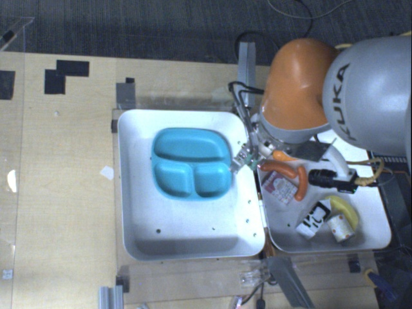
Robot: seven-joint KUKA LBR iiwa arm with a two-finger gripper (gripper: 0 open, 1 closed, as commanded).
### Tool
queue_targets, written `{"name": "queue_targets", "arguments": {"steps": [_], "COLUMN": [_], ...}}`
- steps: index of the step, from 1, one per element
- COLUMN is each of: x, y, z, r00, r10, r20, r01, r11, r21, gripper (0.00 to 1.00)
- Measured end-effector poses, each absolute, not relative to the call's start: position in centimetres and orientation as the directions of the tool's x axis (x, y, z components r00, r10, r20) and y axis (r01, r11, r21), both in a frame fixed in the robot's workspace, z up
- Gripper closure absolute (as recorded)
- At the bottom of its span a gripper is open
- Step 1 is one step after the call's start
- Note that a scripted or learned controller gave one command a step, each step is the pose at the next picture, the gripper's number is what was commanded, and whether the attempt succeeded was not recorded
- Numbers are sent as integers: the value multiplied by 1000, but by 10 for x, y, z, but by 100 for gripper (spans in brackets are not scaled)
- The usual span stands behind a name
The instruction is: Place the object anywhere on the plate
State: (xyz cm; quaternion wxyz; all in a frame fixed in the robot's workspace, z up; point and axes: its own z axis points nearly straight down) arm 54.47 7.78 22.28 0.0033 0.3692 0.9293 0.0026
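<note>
Plate [191, 162], blue and three-sectioned, lies in the middle of the left bin [138, 237], just beyond my gripper [243, 159], which hangs at that bin's right wall beside the plate's right rim. Whether my gripper is open or closed, or carries anything, I cannot tell. Loose objects, a banana [346, 212] among them, lie behind me in the right bin [380, 234].

A single fixed camera looks down at a slant from above the desk [58, 192], far enough back to take in both white bins, the left bin [135, 237] and the right bin [373, 234]. The arm [335, 95] enters from the right, its bulk close under the lens.
</note>
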Motion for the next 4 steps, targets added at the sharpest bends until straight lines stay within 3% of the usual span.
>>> {"name": "queue_targets", "arguments": {"steps": [1, 2, 3, 4], "x": [547, 585, 531, 503], "y": [142, 124, 156, 181], "z": [217, 178, 131, 212], "r00": [-835, -804, -855, -833], "r10": [550, 595, 519, 553], "r20": [-4, -3, -2, -4], "r01": [550, 595, 519, 553], "r11": [835, 804, 855, 833], "r21": [6, 6, 4, 7], "gripper": [100, 100, 100, 100]}}
